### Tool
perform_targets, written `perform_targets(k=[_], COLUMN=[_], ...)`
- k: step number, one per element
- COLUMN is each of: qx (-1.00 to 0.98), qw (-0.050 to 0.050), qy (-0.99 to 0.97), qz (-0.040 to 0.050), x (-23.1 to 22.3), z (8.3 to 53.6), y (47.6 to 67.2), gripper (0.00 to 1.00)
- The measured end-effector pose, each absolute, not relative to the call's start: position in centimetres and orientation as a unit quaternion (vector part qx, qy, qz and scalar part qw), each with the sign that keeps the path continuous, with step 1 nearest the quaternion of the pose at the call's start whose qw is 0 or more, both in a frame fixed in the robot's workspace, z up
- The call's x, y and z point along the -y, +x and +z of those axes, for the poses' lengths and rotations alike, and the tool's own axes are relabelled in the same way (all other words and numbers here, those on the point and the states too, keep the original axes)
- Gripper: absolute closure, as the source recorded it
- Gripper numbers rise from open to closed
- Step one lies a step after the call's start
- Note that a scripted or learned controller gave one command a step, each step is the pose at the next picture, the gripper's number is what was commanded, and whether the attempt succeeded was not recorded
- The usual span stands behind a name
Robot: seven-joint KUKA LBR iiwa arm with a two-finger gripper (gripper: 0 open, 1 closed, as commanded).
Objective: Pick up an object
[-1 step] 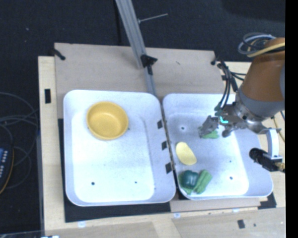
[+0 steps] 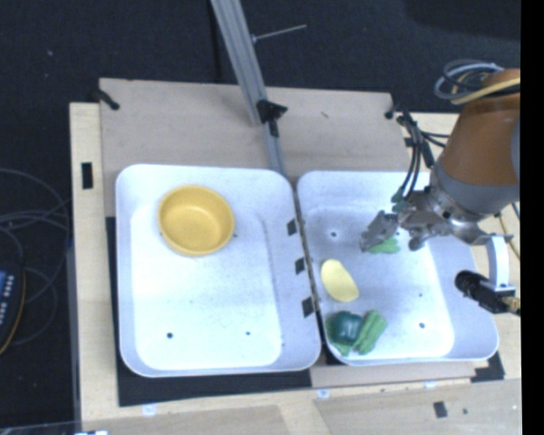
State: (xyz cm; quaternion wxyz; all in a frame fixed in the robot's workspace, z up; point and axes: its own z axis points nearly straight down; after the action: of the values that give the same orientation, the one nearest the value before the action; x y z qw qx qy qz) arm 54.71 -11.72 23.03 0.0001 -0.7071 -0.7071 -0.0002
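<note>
Your gripper (image 2: pixel 394 231) — over the right bin (image 2: pixel 435 188), a green piece (image 2: pixel 383 245) at its tips; grip cannot be told. Nearer you: yellow piece (image 2: pixel 339 281), green toys (image 2: pixel 356 330). Left bin (image 2: pixel 145 333) — yellow bowl (image 2: pixel 196 220).

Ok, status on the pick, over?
End effector low in right bin, over a small green object; grasp unconfirmed. Yellow piece and green items lie apart. Yellow bowl in left bin.

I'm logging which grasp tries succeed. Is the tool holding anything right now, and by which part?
It cannot be told. The tool sits right at a small green object in the right bin, but the view doesn't show a grip.
</note>
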Motion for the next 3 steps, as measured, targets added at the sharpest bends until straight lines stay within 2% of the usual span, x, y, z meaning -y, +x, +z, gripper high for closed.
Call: perform_targets(k=[3], qx=[0.707], qw=[0.000], qy=[-0.707], qz=[0.0001], x=[12.4], z=[10.0], y=[55.7], gripper=[0.00])
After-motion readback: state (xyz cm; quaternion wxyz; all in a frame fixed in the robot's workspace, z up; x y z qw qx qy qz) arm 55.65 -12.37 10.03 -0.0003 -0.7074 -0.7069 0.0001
